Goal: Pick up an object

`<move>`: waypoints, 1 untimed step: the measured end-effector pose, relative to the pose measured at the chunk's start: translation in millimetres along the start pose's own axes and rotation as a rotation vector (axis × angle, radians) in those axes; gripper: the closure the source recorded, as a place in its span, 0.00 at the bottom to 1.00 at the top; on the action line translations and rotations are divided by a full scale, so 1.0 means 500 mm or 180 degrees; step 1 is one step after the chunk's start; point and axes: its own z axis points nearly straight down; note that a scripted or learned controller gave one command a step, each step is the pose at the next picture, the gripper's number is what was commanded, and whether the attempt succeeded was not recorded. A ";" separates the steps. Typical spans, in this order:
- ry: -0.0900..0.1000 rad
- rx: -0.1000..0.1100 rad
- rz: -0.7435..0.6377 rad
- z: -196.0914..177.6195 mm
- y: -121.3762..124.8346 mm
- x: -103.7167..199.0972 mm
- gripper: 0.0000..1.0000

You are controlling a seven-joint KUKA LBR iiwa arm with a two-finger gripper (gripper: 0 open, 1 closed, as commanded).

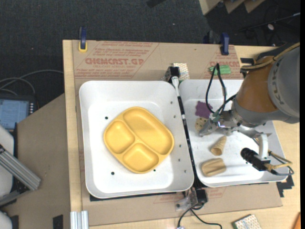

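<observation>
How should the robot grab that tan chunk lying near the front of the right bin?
Around its middle, coming straight down from above. The tan chunk lies flat and long, running left to right in the right bin, with room around it, so pinching across its narrow width probably fits best.

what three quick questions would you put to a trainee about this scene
1. True or false: the yellow plate lies in the left-hand bin of the camera view.
2. How many compartments does the plate have?
3. The gripper is over: A the plate, B the bin holding the tan blocks, C the bare cardboard.

Key: 1 true; 2 three; 3 B.
</observation>
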 end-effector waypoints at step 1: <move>0.0001 0.0003 0.0000 0.001 0.107 0.007 0.00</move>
